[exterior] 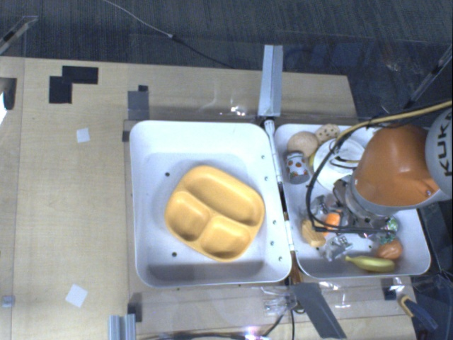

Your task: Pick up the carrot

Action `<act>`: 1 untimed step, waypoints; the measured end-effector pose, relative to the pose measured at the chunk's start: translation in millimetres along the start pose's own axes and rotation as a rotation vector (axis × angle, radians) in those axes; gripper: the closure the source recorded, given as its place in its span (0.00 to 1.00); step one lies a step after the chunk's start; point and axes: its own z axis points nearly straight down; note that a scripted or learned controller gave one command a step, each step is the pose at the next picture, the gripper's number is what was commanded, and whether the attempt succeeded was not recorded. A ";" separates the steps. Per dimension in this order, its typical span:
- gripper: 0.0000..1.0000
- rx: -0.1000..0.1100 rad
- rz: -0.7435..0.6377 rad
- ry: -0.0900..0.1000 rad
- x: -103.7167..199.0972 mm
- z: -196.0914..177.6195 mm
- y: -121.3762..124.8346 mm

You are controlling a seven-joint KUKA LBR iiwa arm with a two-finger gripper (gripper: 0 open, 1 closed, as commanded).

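Camera view, "KU" lettering (444, 147), arm (396, 165) over right bin (425, 257)

This looks like a robotics lab. A pale wooden bench (64, 190) carries two white bins (141, 211) held by metal brackets (270, 80), with black markers (71, 82) stuck on the wood and cables (141, 20) trailing across dark carpet.

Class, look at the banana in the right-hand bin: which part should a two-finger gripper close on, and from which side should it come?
Grip the banana across its thick middle, coming straight down from above. It lies flat and lengthwise along the near wall of the right bin, so its narrow width suits the fingers; the wall leaves little room on that side, so this is a judgement.
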 end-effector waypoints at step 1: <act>0.00 -0.003 0.270 0.005 -49.9 1.9 -13.0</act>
